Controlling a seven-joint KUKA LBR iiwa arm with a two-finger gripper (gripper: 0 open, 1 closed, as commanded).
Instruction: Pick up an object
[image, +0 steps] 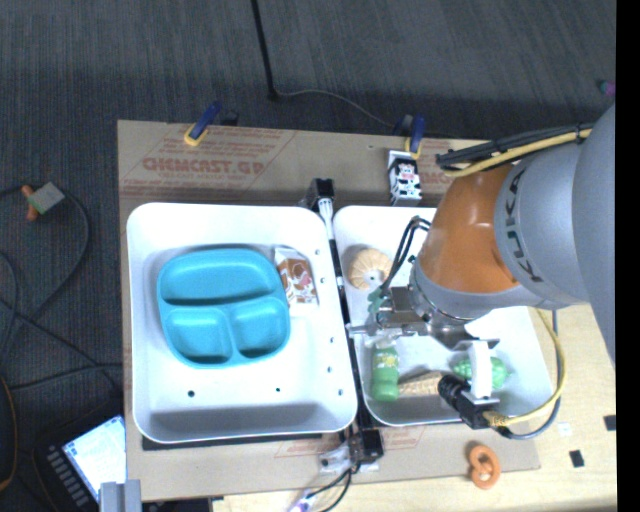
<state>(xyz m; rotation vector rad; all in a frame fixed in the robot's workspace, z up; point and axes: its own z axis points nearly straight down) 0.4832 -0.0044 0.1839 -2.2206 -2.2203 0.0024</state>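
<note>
A wooden bench board (250, 165) with faint red lettering carries two shallow white plastic bins side by side. The left white bin (145, 400) holds a light blue plastic tray with three compartments (222, 303), and just beside the tray's right edge lies a small brown and white printed packet (296, 278).

The grey robot arm with its orange band (470, 245) reaches in from the right and hangs over the right white bin (535, 375), hiding much of it. The gripper (392, 318) points down over the bin's left half, and I cannot tell how far its fingers are apart or whether anything sits between them.

Near the bin's upper left corner rests a round tan ball-like object (366, 265), just above the gripper. Below the gripper stands a small green bottle-shaped object (384, 373), and touching it to the right lies a tan stick-like piece (420, 383). A green and white item (482, 370) sits further right, partly behind a black fitting.

An orange ring (483, 465) lies on the board outside the bins.
</note>
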